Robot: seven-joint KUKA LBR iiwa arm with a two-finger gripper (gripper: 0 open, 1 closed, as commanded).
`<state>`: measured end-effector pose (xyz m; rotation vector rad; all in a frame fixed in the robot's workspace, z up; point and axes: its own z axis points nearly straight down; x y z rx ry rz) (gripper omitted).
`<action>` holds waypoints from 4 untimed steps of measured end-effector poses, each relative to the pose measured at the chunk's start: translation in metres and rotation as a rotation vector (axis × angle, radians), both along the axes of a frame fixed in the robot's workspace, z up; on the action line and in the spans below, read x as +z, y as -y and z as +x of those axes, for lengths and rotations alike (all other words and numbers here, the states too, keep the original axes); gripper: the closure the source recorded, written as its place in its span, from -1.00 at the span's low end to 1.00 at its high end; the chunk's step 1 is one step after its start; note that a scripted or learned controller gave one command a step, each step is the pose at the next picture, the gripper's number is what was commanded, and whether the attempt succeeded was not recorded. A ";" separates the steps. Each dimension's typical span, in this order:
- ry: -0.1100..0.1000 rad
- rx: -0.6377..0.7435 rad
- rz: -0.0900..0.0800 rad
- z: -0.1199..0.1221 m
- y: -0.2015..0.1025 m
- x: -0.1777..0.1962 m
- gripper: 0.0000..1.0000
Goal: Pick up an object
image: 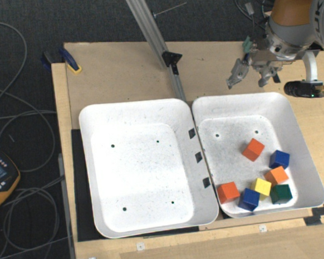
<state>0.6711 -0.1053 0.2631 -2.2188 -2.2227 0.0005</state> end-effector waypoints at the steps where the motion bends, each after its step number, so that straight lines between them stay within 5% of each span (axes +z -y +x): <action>1: 0.000 0.000 -0.001 0.000 0.000 0.000 -1.00; 4: -0.006 -0.002 0.000 0.001 0.008 -0.157 -1.00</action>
